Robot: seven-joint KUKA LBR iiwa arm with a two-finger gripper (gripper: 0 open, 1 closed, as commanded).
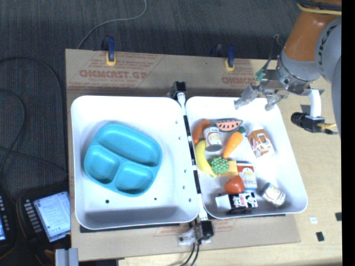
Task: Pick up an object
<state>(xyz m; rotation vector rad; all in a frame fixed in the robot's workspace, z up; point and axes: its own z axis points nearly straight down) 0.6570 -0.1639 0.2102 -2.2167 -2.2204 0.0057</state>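
Nothing grabbed yet. The fingers (pixel 257 100) are spread and empty, hovering over the right bin (pixel 288 148) at its far rim. The watermelon slice (pixel 228 124) and carrot (pixel 233 143) sit just below-left of them, so the whole pick's still to do.

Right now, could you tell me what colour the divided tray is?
Light blue; the divided tray shows in the camera view.
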